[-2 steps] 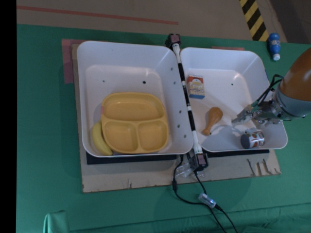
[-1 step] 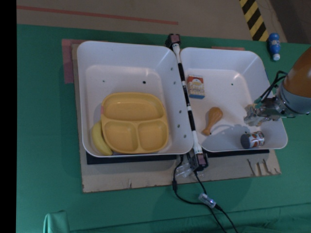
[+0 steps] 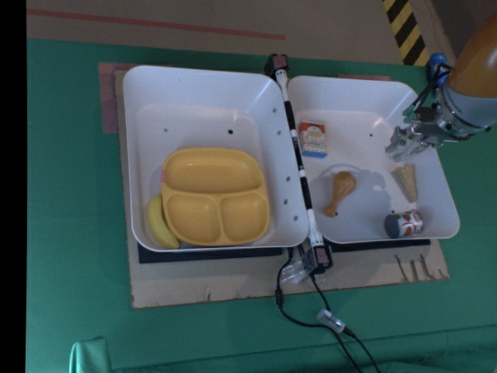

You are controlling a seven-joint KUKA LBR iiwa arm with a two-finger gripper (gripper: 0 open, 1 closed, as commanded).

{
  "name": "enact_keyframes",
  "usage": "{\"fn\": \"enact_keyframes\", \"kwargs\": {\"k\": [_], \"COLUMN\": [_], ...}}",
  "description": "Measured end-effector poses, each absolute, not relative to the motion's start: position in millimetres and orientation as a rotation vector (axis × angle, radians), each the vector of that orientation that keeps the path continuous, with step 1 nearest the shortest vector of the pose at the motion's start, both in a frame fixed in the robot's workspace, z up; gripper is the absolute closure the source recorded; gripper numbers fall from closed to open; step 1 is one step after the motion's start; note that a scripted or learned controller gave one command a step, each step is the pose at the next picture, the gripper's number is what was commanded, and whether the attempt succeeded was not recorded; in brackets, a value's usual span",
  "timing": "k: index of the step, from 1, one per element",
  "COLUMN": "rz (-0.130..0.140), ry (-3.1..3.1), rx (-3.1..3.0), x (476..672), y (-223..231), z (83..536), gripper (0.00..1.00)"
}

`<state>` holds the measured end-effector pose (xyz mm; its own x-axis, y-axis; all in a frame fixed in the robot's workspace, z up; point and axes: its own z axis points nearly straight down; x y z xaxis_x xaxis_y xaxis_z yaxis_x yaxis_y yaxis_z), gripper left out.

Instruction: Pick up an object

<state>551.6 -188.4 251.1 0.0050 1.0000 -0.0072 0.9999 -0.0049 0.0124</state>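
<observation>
My gripper hangs over the right-hand side of the right bin, close to its right wall. I cannot tell from this slanted overhead view how it is set or whether anything is in it. Just below it on the bin floor lies a small tan cone-shaped wedge, pointing toward the near rim. Nearer the front right corner a small can lies on its side. Left of the wedge, a toy chicken drumstick rests near the bin's middle, and above that a small red and white box sits by the divider between the bins.

In the left bin, a yellow divided tray lies flat, with a banana tucked along its lower left edge. Both bins sit on a green bench.
</observation>
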Motion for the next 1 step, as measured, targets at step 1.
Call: {"fn": "enact_keyframes", "kwargs": {"k": [1], "rz": [0.008], "ry": [2.204], "rx": [2.218], "x": [638.7], "y": [-150.8], "z": [346.3], "gripper": [1.0]}}
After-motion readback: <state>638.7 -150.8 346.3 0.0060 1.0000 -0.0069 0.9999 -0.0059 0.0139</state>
